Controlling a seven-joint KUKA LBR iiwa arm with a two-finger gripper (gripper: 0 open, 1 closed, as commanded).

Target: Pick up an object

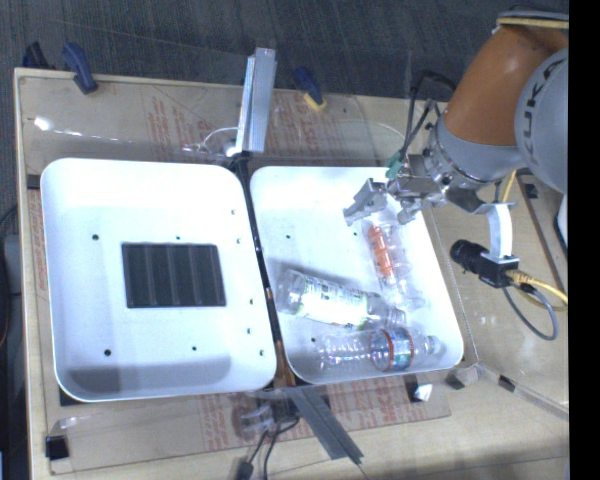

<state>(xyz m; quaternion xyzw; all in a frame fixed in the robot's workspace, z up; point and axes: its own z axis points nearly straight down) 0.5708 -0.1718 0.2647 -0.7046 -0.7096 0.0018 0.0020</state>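
In the right bin [280, 193] lie three clear plastic bottles, and any of them would do: one with an orange label [385, 253] running along the far right side, one with a white label [325, 298] slanting across the middle, and one with a blue and red band [380, 348] against the near wall. They look empty, so light, thin-walled, slick and easily crushed; a firm pinch across the body's middle seems safest, since the round shape may roll or squirt out. The end effector [380, 196] hangs over the bin's far right corner, just above the orange-label bottle's upper end. How wide it stands, I cannot tell. Nothing looks lifted.
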